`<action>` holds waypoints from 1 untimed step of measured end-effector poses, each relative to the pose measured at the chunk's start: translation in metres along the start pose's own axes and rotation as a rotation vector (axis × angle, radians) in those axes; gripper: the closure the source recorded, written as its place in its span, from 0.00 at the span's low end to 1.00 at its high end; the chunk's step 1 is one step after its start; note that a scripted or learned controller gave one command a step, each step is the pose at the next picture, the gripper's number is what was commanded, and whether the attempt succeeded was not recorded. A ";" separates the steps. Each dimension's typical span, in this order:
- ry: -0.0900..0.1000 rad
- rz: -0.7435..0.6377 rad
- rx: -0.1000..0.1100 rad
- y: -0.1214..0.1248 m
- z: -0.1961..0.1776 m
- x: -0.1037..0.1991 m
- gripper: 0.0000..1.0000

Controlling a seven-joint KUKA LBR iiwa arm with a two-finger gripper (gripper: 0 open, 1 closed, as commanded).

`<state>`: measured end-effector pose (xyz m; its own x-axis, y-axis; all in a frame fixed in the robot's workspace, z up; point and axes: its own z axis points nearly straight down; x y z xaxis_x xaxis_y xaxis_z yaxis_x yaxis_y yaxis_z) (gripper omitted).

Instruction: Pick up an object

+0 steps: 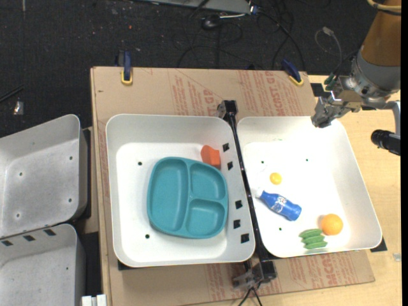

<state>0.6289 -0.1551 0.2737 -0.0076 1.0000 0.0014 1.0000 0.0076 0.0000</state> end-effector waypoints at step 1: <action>0.001 -0.001 0.001 0.001 0.016 0.061 1.00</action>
<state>0.6298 -0.0943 0.2575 -0.0084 1.0000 0.0022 1.0000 0.0084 -0.0009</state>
